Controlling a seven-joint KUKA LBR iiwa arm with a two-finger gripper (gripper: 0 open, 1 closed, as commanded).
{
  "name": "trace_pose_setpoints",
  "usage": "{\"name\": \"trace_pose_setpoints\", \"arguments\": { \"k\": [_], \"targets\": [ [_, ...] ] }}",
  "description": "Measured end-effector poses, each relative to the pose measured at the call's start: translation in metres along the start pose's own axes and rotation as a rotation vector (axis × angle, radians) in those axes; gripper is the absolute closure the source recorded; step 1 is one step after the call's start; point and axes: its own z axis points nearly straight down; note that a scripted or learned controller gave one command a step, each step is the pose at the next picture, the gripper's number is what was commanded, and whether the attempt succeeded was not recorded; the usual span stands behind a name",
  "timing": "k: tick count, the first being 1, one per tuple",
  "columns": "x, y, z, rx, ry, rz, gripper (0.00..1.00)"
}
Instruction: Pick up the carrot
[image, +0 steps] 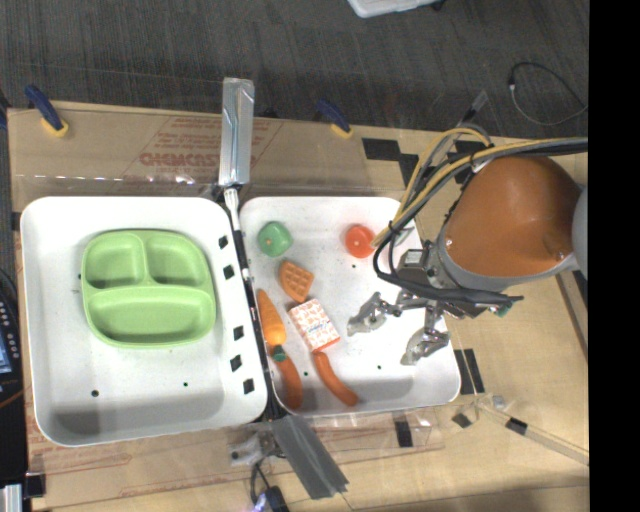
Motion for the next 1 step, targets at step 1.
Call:
{"name": "trace_pose_setpoints", "arguments": {
  "k": [1],
  "targets": [
    [-0.0018,-0.001,-0.0072,-0.002,-0.001,-0.006,1.0]
  ]
}}
